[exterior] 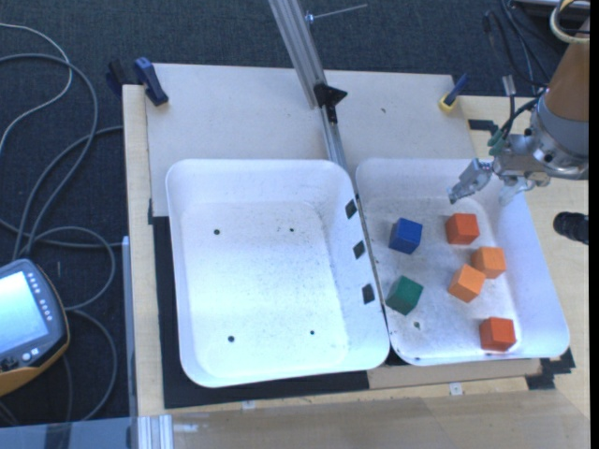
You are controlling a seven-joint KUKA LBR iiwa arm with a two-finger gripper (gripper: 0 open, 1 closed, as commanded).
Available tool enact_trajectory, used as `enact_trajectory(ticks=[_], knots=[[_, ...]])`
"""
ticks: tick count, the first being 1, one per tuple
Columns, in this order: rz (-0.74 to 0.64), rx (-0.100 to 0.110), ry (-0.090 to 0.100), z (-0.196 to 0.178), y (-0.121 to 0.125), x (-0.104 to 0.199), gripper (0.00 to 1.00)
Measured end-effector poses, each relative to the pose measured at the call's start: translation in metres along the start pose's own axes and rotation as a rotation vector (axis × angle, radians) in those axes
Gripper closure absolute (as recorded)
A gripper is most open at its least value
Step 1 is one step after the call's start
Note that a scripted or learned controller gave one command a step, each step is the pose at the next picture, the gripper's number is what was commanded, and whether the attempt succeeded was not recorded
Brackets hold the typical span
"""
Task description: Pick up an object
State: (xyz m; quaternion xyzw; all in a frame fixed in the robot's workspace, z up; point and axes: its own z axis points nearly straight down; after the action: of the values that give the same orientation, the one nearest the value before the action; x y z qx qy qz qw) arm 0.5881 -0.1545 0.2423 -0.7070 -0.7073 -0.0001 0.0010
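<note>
Arm: the grey arm [566, 110] is reaching in from the right side; it is hanging over the top right part of the right bin [533, 251]
Fingers: the gripper [489, 183] is pointing down and to the left; its fingers [465, 183] are looking a little apart with nothing between them; they are not touching any block
Job so far: I think the job is only starting; nothing is being lifted; every block is lying flat on the bin floor
What is left: the arm is needing to come down, close on one block and lift it up
Blocks to pick: the top orange block [461, 228] is sitting just below the gripper, so it is looking like the easy one; the blue block [405, 235] is sitting to its left; the green block [404, 294] is lying lower down, near the middle wall
More orange blocks: two orange blocks [477, 272] are sitting touching each other, which is making them hard to grab one at a time; the last orange block [497, 333] is sitting near the bottom edge
In the way: the top orange block is standing apart from the others, so nothing is blocking it; the bin's right wall is close to the arm
Around: the left bin [187, 195] is lying beside the right one; a silver pole [295, 40] is standing up behind the bins; a blue clamp [150, 79] is gripping the table [243, 110] at the top left; a small screen [23, 311] is glowing on the floor at the left
</note>
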Motion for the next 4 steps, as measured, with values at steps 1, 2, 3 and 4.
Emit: enact_trajectory(ticks=[1,2,3,4], knots=[[-0.003,0.01,0.004,0.113,-0.041,0.063,0.0],[-0.001,-0.002,-0.001,0.144,0.017,0.062,0.0],[-0.001,-0.01,-0.002,0.038,-0.018,0.073,0.0],[0.001,0.009,0.001,0.148,-0.022,0.068,0.0]])
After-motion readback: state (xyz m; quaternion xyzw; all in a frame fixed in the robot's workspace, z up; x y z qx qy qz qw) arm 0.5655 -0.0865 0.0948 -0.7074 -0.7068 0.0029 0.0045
